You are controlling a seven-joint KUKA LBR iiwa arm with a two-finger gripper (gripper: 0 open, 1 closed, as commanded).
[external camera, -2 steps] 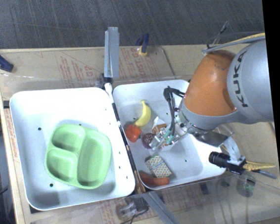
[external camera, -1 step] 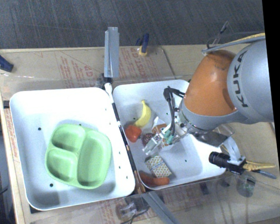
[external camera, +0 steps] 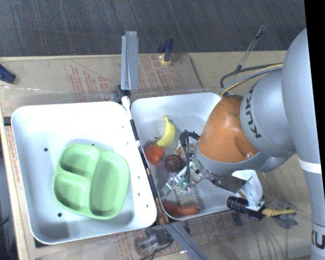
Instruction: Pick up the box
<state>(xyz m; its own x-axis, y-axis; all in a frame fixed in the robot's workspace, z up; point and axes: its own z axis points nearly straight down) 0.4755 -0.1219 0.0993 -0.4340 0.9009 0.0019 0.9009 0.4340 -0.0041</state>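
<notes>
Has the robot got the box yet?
Not yet. The arm has reached down into the right bin, and its pincer is right over the small patterned box. The box looks like it's lying in the bin, so lifting it is left.
</notes>
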